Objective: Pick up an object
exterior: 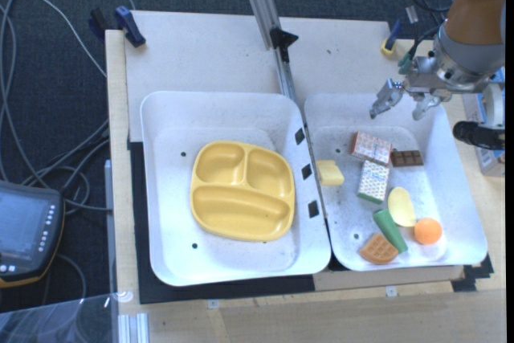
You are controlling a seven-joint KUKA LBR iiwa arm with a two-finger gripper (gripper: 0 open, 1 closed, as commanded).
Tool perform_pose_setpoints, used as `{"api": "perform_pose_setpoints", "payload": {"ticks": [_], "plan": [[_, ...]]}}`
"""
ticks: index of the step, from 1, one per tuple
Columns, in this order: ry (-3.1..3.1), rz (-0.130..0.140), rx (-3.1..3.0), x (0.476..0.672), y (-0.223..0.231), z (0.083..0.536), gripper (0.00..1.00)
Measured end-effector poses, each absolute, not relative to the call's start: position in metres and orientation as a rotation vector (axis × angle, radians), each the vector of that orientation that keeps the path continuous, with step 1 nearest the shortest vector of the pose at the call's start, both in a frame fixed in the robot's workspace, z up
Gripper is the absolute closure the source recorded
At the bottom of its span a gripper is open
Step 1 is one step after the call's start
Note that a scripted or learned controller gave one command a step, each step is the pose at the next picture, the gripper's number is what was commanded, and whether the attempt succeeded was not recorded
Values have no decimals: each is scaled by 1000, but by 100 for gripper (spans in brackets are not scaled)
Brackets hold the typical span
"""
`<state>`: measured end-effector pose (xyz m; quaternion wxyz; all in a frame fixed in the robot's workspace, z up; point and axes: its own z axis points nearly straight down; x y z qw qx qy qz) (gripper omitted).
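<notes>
text: none legible | printed boxes (372,147) (373,181) in right bin (458,173): patterns too small to read | handheld screen (24,225) at left: blank

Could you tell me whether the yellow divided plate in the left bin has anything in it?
Empty. All three compartments of the yellow plate show bare yellow; the food items lie in the right bin.
</notes>
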<state>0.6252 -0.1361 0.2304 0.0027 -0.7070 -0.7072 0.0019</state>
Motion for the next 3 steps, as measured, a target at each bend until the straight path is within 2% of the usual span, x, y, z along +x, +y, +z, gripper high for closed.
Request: {"api": "perform_pose_setpoints", "payload": {"ticks": [1, 2, 3], "plan": [[-2216, 7, -2217, 619, -144, 172, 0], [-2217, 7, -2216, 625, -143, 111, 0], [-2222, -3, -2221, 628, -143, 127, 100]]}}
